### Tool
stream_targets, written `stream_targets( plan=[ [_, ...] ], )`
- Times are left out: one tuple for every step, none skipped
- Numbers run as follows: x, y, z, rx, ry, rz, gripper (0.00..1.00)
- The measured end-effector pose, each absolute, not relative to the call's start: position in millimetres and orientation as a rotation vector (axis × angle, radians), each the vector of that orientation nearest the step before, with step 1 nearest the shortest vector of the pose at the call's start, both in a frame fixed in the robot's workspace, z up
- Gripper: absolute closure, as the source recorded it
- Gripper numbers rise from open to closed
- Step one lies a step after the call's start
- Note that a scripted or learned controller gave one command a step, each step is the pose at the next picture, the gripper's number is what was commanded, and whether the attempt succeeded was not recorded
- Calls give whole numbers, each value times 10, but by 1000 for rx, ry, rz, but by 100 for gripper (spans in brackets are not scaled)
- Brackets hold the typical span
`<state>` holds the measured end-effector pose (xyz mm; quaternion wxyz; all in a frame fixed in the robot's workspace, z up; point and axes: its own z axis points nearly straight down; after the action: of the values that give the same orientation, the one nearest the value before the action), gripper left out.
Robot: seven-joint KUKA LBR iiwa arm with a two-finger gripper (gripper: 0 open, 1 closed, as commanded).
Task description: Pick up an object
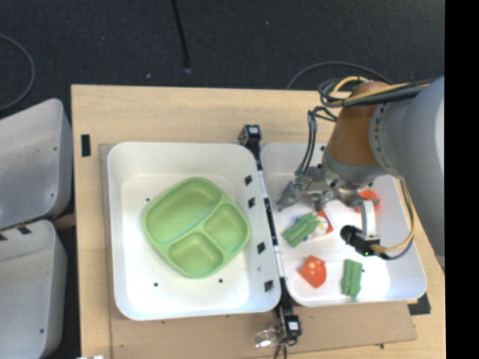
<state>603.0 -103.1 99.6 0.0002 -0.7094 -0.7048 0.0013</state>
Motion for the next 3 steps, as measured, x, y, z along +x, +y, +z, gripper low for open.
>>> stream_targets(
  plan=[
    [6042, -1042, 1121, -2237, -2209, -1, 100],
    [6077, -1135, 1726, -2235, -2215, -3, 100],
    [6087, -1151, 2218, -2226, -2224, -4, 100]
  ],
)
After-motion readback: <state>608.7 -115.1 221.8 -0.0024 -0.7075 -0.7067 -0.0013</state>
